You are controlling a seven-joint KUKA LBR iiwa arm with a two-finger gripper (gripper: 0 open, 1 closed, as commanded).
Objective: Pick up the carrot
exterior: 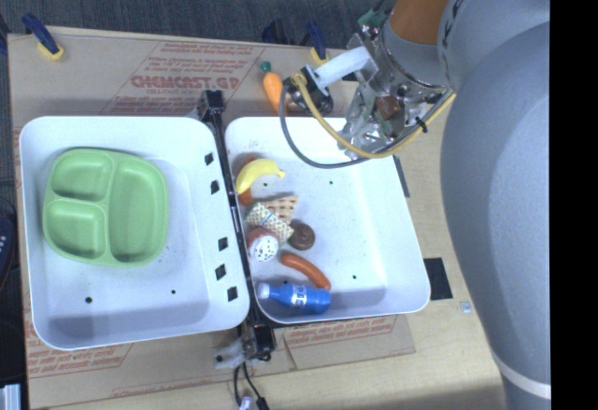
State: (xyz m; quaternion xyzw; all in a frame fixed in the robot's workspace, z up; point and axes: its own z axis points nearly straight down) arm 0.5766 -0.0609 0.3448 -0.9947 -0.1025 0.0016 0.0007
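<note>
the gripper (371, 130) hangs over the far right corner of the right bin (360, 221), just inside its far rim. cables and a yellow hose loop crowd around it, so whether it is open or closed cannot be told, and nothing shows held in it.

the carrot (271, 89) lies outside both bins on the cardboard sheet (168, 72). it is off to the gripper's left in view and slightly farther back, just beyond the right bin's far rim, near a black clip (213, 104) at the bins' join.

below the gripper the bin floor is bare. the clutter sits nearer and to its left, along the wall between the bins: a banana (258, 176), a cracker (277, 210), a brown round piece (301, 235), a sausage (305, 270) and a blue bottle (294, 297) against the near wall.

the left bin (37, 147), well apart, holds a green divided plate (106, 205).
</note>
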